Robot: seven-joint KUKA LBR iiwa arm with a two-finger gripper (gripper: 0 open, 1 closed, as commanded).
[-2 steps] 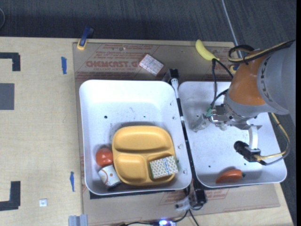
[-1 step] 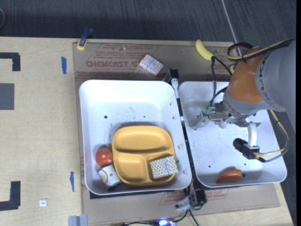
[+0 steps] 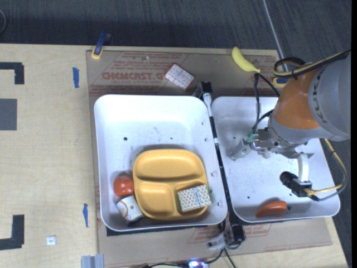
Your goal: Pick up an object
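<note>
My gripper (image 3: 240, 149) hangs low over the left part of the right bin (image 3: 245, 186), near its floor, and I see nothing held in it. The grey arm with its orange band (image 3: 298, 110) reaches in from the right. A red-orange object (image 3: 271, 207) lies at the right bin's front edge, well in front of the gripper. The left bin (image 3: 111, 121) holds a yellow divided plate (image 3: 164, 175) with a patterned block (image 3: 193, 198) in its front right compartment. A red ball (image 3: 122, 185) and a small white-and-orange object (image 3: 129, 208) lie beside the plate's left side.
A yellow banana (image 3: 244, 60) and a small patterned card (image 3: 178, 76) lie on the cardboard behind the bins. Black and yellow cables (image 3: 304, 188) trail from the arm over the right bin's right side. A black divider (image 3: 215, 144) runs between the bins.
</note>
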